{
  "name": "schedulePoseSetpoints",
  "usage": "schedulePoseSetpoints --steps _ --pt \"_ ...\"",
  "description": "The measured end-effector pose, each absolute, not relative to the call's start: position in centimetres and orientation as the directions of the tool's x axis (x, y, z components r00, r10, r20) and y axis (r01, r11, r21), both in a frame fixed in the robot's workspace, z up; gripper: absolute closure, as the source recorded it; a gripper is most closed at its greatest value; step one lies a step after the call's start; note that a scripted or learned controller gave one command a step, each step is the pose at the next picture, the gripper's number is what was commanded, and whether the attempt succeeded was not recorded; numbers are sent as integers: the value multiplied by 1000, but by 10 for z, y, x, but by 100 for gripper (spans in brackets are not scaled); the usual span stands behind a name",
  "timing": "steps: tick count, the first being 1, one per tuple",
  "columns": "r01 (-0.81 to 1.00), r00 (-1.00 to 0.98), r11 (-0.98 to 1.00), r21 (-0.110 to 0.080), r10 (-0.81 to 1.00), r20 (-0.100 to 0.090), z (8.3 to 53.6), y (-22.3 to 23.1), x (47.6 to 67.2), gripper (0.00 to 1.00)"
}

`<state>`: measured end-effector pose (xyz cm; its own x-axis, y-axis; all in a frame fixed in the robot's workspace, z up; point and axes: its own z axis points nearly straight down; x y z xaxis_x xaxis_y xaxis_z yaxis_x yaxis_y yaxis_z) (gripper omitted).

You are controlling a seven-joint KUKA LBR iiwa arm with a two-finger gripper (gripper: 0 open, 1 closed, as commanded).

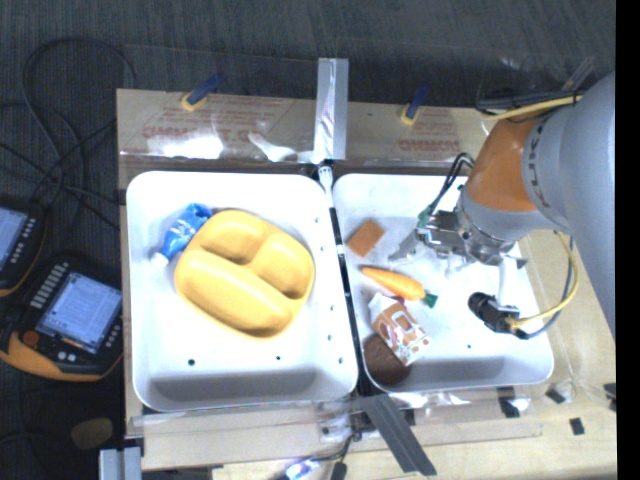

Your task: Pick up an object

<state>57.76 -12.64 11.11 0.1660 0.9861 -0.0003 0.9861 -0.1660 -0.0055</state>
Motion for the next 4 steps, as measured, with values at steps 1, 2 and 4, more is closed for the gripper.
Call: schedulePoseSetpoints --steps 1,2,4 --pt "948 319 -319 12 948 2 89 -109 564 0" --pt "1000 22 -22 -5 1000 2 181 -65 568 0" --pt "1000 6 -7 15 1000 1 89 -97 558 0"
